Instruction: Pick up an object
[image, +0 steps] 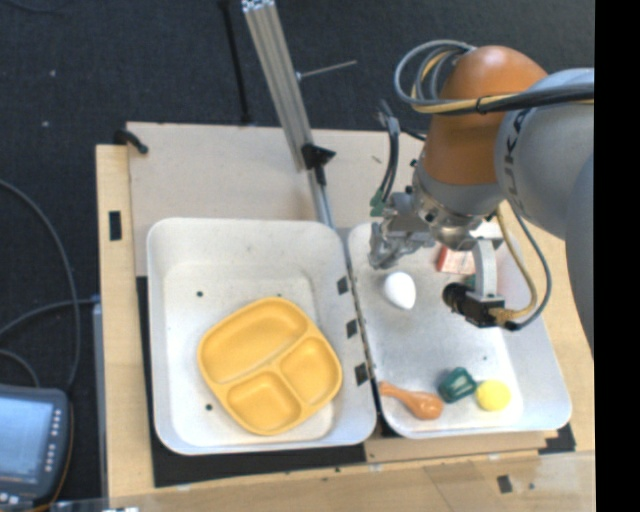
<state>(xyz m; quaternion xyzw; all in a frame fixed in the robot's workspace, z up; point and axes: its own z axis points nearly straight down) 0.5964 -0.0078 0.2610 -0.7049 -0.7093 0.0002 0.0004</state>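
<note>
Gripper (388, 250) hung over the right bin (530, 330), can't tell jaw state. White egg-shaped obj (400, 290) lay just at its 5 o'clock, near bin's left wall, roundish w/ no clear long axis; prob. nearest target.

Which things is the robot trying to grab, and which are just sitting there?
For the job: gripper; white egg-shaped object; orange spoon; green block; yellow ball, all in the right bin.

Just lying about: yellow divided tray in the left bin.
</note>
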